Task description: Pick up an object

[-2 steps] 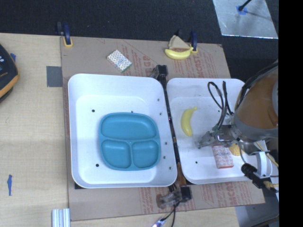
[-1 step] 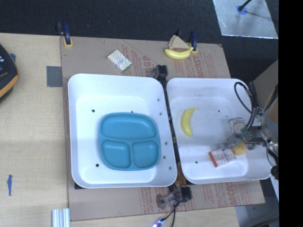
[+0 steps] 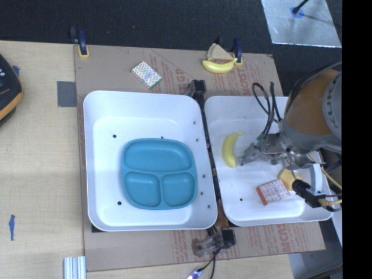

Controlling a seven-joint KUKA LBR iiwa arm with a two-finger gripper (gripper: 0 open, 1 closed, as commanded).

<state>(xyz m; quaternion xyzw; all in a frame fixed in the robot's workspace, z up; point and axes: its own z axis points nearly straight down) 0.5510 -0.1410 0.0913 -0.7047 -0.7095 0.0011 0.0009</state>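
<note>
R bin (image 3: 232,211): 1 banana (image 3: 231,149), 1 packet (image 3: 273,191) | L bin (image 3: 93,156): 1 blue tray (image 3: 158,172) | gripper (image 3: 251,154) fingers: can't tell

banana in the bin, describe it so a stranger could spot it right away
Start at the right-hand white bin. Near its left wall lies the banana, just left of the gripper. It is yellow and curved, while the small packet nearby is flat and orange-and-white.

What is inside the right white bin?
A banana and a small packet lie in the right bin. The arm covers its right part, hiding anything beneath.
</note>
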